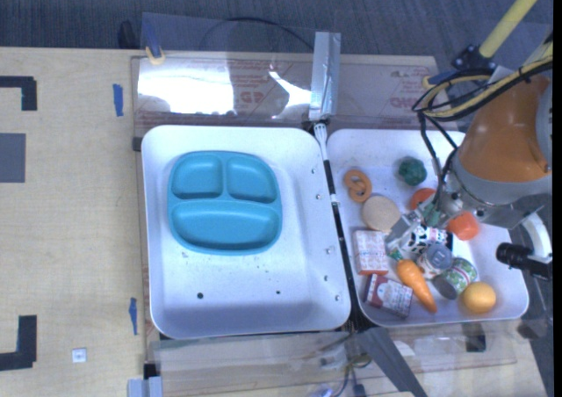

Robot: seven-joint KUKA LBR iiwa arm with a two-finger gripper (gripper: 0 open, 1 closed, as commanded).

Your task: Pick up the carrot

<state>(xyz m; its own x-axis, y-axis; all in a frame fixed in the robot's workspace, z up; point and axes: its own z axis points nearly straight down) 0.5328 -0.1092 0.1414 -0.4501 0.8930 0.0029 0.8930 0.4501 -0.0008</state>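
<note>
You see the pincer [420, 237] low in the right bin [518, 303], among crowded items; whether it is spread or pressed together, you cannot tell. The carrot [415, 284] lies just below it, slanted, between a packet [389, 295] and a can [457, 278], so the approach looks tight.

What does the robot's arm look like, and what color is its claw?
The robot arm is a fat rounded tube with a big orange band above a grey wrist. Black and yellow cables loop beside it. Its claw is small, made of silvery metal and black parts with some white bits. It is too cluttered there to make out the claw's shape clearly.
</note>
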